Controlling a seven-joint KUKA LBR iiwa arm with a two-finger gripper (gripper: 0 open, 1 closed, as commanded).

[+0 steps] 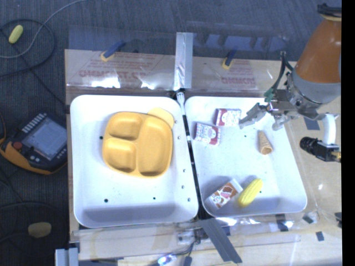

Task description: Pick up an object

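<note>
The arm point(320, 54), grey with its orange band, is reaching in over the right bin's point(288, 170) far right corner. The left bin point(89, 204) is sitting just beside the right one, their long walls touching down the middle.

A yellow compartment tray point(138, 143) is lying flat in the left bin, toward its far edge, with a pale yellow disc point(162, 115) tucked at the tray's far right corner.

The gripper point(265, 118) is hanging over the right bin near its far edge; the fingers are standing apart, released, with nothing between them.

Right bin contents:
- Two small maroon-and-white cartons: one point(227, 117) near the far edge, the other point(206, 133) by the left wall, lying near each other.
- A red-and-white packet point(224, 194) is lying at the near edge, just beside a yellow corn cob point(250, 192).
- A tan cone point(265, 142) is lying toward the right wall, near the gripper, apart from it.
</note>
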